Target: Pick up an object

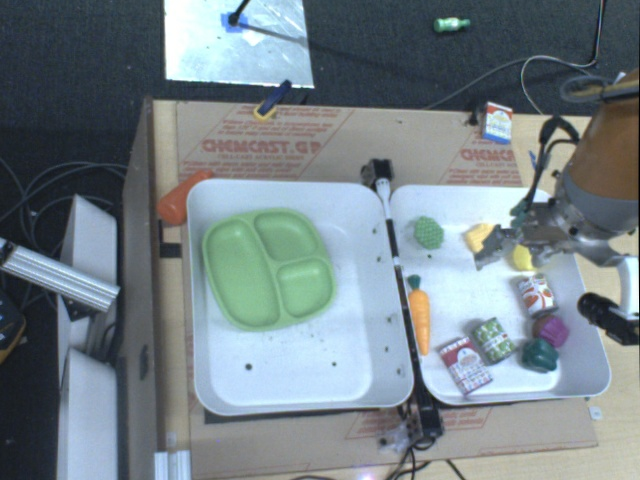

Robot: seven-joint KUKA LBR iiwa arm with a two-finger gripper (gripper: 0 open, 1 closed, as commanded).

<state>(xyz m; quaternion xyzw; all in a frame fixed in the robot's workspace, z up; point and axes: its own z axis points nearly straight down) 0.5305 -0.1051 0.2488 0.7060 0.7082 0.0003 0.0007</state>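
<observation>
Tool at right centre of frame, over the upper part of the right bin; cannot tell whether open or closed. Yellow piece lies just left of it, another yellow item just right. Same bin: green ball, carrot, red carton, green box, can. Left bin holds a green divided plate.

The grey arm with its orange band reaches in from the right, wrist angled down, gripper low.
</observation>
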